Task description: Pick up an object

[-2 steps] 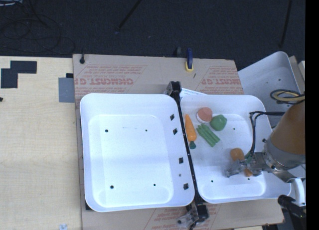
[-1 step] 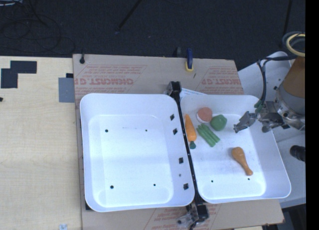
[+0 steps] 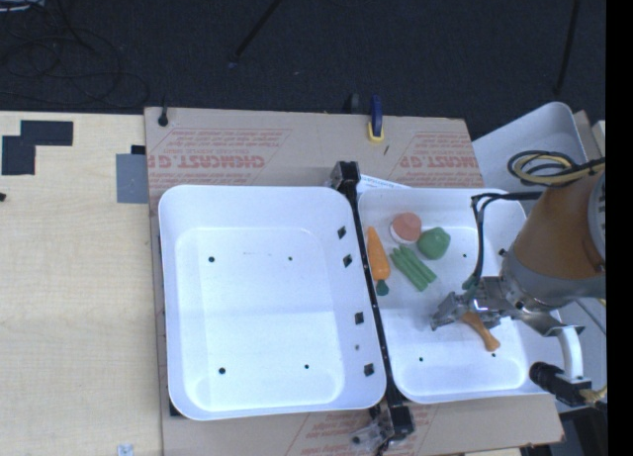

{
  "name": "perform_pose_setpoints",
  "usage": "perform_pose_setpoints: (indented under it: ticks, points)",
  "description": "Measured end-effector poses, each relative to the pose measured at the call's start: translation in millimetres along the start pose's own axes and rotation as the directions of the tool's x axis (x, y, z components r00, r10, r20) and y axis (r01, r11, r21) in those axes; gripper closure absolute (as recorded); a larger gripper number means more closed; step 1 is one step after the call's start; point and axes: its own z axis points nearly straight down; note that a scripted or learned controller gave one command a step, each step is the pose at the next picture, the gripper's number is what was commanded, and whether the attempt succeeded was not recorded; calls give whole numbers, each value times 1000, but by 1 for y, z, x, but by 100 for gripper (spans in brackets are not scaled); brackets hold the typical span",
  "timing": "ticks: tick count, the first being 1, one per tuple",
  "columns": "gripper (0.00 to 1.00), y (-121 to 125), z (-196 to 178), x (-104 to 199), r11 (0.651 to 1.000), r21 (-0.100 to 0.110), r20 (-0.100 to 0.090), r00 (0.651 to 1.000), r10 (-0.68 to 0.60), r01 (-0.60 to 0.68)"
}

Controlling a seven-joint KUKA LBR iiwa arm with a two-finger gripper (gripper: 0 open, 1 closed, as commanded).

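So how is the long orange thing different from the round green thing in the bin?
The long orange thing is thin and stretched out, like a carrot; the round green thing is short and lumpy. The orange one lies along the bin's left wall, by the divider; the green one sits further right, beside a pinkish round piece. Both lie in the right bin, away from the hand.

gripper fingers blurred; orange piece partly hidden beneath.

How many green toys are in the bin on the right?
2, maybe more. A round green plastic toy sits near the right white bin's far side, beside a pinkish round toy. A long ridged green toy lies just below it. The arm may hide others.
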Motion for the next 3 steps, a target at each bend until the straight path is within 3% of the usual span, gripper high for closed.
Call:
perform_pose_setpoints:
  ticks: [1, 2, 3]
  points:
    - [100, 3, -15, -3, 1000, -10, 4, 1000, 5, -5]
    - [100, 61, -73, 110, 1000, -20, 1, 1000, -13, 13]
    - [100, 95, -154, 228, 1000, -23, 0, 1000, -13, 13]
